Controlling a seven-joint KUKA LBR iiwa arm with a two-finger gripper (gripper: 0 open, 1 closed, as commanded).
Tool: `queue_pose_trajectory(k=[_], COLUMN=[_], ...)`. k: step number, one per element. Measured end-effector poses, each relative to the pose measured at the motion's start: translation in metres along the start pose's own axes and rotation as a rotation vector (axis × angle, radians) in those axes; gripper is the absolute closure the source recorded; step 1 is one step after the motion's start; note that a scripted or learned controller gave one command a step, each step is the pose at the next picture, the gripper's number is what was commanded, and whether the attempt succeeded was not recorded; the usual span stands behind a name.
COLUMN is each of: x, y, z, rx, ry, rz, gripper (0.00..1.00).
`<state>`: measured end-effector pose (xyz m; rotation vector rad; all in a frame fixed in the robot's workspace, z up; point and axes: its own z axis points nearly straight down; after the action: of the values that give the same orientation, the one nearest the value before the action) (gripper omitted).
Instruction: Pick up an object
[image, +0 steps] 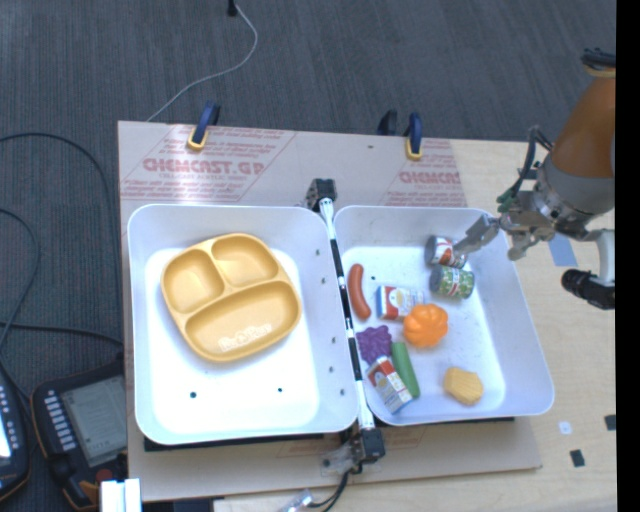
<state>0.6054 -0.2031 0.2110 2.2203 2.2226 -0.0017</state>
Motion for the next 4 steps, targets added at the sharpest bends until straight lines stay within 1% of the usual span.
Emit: queue_pose_trajectory(k=[1,2,3,4], x=[-0.001,-0.001,-0.001,-0.001], y=[0.033,0.031,0.032,0.033], z=[0.116,0.108,0.107,0.097], rx=[-0.002,0.008,0.001,0.000], ry=[0.000,-0.001,-0.002,-0.003], rz=[-0.001,-0.003,-0.002,-0.003], gripper=[0.00,1.00,0.00,1.00])
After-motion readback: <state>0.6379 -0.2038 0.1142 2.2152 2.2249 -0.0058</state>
